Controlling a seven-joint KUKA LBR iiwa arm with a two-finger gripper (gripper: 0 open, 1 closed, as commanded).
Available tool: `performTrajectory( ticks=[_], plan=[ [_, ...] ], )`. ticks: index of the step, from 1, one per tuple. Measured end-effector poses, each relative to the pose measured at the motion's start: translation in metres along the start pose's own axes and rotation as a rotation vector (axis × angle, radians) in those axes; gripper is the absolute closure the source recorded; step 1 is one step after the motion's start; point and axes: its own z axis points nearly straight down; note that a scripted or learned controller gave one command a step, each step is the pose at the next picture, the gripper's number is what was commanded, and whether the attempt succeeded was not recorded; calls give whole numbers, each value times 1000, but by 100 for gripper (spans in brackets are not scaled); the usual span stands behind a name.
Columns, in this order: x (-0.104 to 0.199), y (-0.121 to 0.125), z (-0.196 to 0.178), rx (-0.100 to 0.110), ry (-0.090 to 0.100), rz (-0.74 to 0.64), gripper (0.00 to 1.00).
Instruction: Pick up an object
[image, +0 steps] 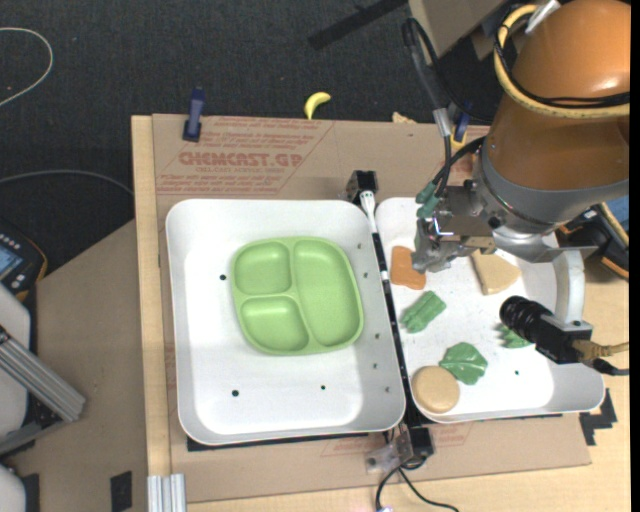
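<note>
My gripper (434, 252) hangs low over the upper left part of the right bin (520, 406), reaching in from the right. Just left of it and below lies a small orange piece (402, 268), very close to it; contact cannot be made out. A beige wedge (495, 272) lies to the gripper's right. Nearer the front are a green leafy piece (423, 310), a second green leaf (466, 361) and a round tan piece (436, 389). The arm's grey and orange body hides the bin's far right corner.
The left bin (200, 340) holds a light green divided plate (297, 295). A black divider bar (383, 275) runs between the bins. A blue clamp (193, 115) and a small yellow item (317, 102) sit at the cardboard's far edge.
</note>
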Motion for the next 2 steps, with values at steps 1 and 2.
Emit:
performTrajectory(
  ticks=[1, 2],
  plan=[
    [-2, -1, -3, 14, -4, 3, 100],
    [58, 1, -92, 5, 1, -3, 100]
  ],
)
